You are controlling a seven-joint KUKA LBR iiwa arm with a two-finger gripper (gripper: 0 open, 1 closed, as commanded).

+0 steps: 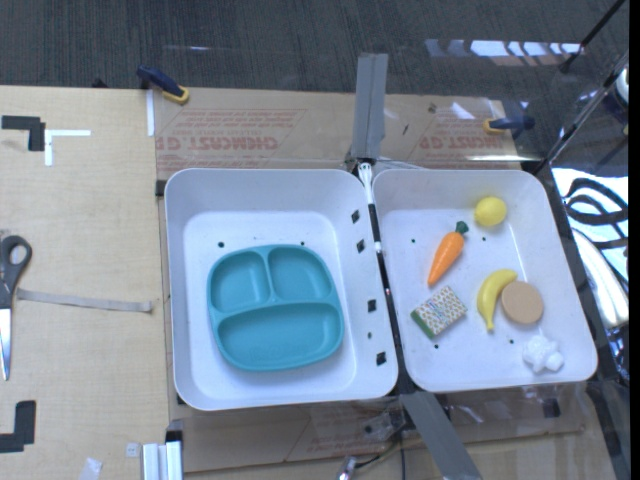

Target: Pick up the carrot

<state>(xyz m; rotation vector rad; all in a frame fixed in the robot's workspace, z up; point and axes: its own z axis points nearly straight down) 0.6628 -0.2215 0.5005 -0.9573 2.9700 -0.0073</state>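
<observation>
Right bin (400, 258), upper middle: the carrot (446, 255) lies flat on the white floor, orange body slanting, green top pointing up-right toward a yellow lemon (490, 211), near it but apart. Below the carrot's tip, a green-and-yellow speckled block (439, 312), just beside it and not touching. To the right, a banana (493, 296) curves against a round tan disc (522, 303), the two touching. A small white crumpled object (543, 354) sits near the bin's lower right corner. Nothing rests on the carrot.

Left bin (190, 268) holds a teal divided plate (276, 307) with three compartments. Scissors (10, 288) lie on the wooden bench at far left.

How the gripper stands, open or closed, cannot be told.
</observation>
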